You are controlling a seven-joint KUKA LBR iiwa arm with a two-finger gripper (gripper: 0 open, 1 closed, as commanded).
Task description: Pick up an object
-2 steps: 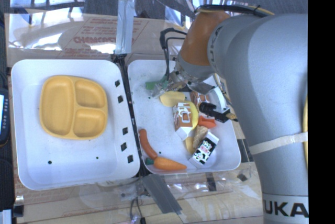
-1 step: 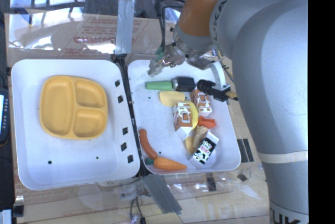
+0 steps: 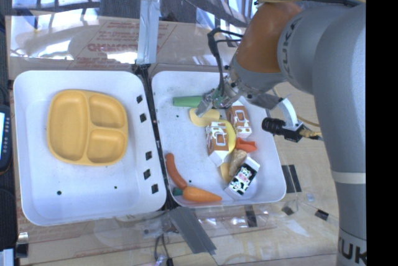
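Hanging over the right bin [image 3: 273,187], the pincer [image 3: 214,99] hides its tips among toys; grip unreadable.

A yellow divided plate [image 3: 87,127] lies in the left white bin [image 3: 31,196].

The grey arm [image 3: 311,53] reaches in from three o'clock, its hand [image 3: 214,99] low over the right bin [image 3: 163,87] just beside a green stick [image 3: 186,100] and a yellow banana [image 3: 214,119]. Toward six o'clock lie small cartons [image 3: 217,137], a cow-print box [image 3: 242,179], a sausage [image 3: 175,170] and a carrot [image 3: 200,195]. The left bin [image 3: 31,196] bears a yellow divided plate [image 3: 87,127].
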